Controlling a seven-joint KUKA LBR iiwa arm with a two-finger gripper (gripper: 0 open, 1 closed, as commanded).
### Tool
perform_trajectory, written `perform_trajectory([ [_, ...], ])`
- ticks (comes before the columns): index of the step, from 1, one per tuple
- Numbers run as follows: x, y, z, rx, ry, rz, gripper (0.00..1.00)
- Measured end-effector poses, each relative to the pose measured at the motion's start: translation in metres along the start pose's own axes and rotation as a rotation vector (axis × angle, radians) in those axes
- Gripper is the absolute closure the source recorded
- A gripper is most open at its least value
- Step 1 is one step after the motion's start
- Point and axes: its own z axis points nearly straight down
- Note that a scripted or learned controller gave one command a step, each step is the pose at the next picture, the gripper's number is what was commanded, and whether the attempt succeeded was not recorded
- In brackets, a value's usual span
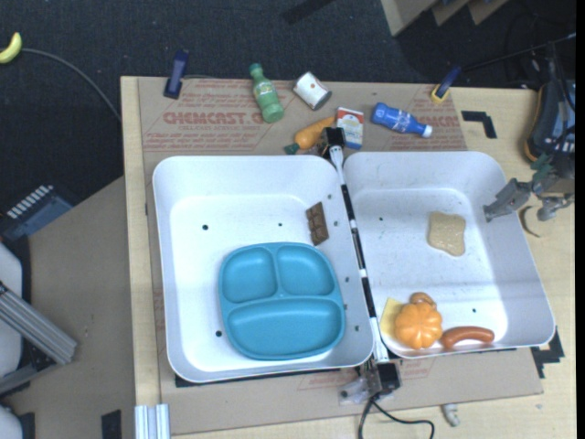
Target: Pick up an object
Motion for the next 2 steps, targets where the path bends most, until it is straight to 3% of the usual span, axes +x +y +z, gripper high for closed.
perform_trajectory([
  [1, 0.016, 0.04, 0.165, 0.007, 0.003, -0.001, 0.0],
  [2, 0.015, 0.042, 0.152, -0.002, 0.0, -0.001, 1.0],
])
